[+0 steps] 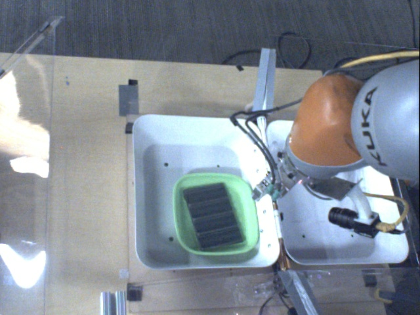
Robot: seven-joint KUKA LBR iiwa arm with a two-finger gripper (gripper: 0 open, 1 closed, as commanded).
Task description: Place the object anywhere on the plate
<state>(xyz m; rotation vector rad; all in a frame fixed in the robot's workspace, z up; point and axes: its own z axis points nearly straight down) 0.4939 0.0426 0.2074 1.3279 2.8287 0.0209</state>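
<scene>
A green square plate (pixel 186 241) rests in the left white bin (pixel 151 176), toward its near right corner. On the plate lies a dark ribbed rectangular object (pixel 211 216), flat and slightly turned. The arm's orange band (pixel 323 133) and grey wrist hang over the divide between the two bins, just right of the plate. The gripper (pixel 269 189) is mostly hidden under the wrist; only a small greenish part shows by the plate's right rim.
The right white bin (pixel 315 235) is partly covered by the arm. A black cylindrical part with a yellow cable (pixel 351 219) hangs over it. Black cables (pixel 252 133) loop from the wrist over the left bin's far right corner. A metal post (pixel 265 77) stands behind the bins.
</scene>
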